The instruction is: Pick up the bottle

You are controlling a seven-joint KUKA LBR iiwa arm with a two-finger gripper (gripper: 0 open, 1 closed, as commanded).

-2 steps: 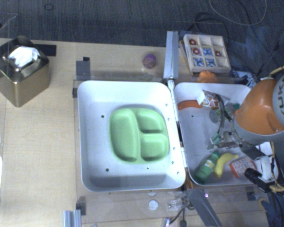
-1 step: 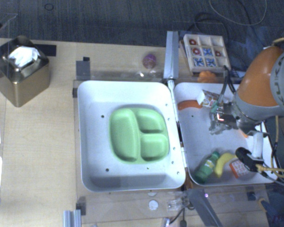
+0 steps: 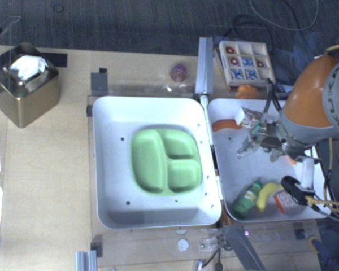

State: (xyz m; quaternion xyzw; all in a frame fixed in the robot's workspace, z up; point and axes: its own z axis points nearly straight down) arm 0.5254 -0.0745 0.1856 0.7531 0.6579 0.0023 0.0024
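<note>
The bottle (image 3: pixel 248 198) was seen lying in the right bin (image 3: pixel 229 151), lower centre-right of the frame, its long axis slanting up to the right, touching a banana (image 3: pixel 266 195). The gripper (image 3: pixel 259 141) hung above it, up-frame. Whether anything was gripped could not be told.

bright, even overhead light; the white bins (image 3: pixel 152 109) glare a little left of the gripper (image 3: pixel 259 143). detail is soft, faintly blurred throughout.
</note>
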